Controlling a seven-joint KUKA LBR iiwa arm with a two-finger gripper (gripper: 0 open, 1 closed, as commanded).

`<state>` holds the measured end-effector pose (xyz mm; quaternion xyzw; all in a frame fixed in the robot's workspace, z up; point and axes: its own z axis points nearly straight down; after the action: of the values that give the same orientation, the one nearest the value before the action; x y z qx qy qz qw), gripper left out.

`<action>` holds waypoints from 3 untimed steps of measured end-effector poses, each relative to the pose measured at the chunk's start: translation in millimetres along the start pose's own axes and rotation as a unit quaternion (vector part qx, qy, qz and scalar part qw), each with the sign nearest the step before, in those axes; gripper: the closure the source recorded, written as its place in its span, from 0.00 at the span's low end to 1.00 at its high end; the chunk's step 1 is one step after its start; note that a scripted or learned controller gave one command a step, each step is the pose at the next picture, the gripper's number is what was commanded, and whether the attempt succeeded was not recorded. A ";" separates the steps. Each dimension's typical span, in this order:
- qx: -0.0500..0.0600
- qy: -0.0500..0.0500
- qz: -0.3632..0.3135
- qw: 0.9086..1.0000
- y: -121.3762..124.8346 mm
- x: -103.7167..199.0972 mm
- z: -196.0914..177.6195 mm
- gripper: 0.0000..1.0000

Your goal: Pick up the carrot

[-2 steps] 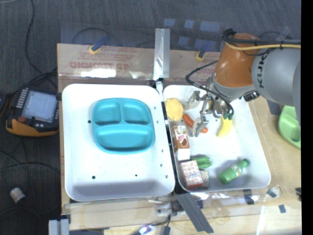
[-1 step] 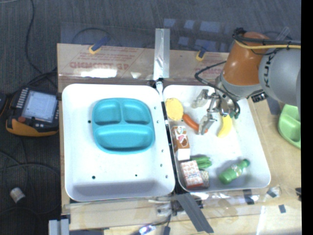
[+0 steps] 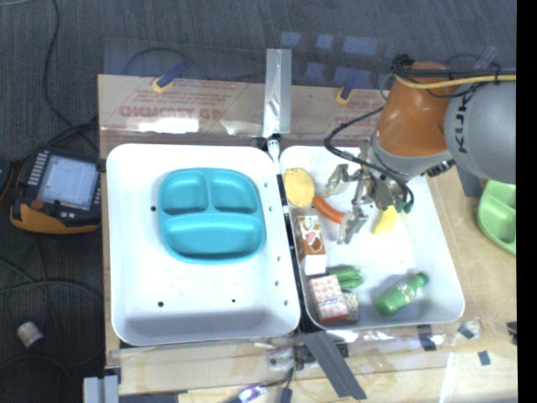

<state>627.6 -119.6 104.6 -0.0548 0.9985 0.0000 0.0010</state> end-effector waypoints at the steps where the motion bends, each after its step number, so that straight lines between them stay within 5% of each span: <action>1: -0.001 -0.001 0.173 0.985 -5.5 -20.8 -83.4 0.00; 2: 0.000 0.000 0.063 0.998 11.3 16.7 8.5 0.00; 3: -0.001 -0.001 0.126 0.992 40.5 10.9 -79.5 0.00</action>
<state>612.2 -80.5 184.1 0.0710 0.9975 0.0016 0.0016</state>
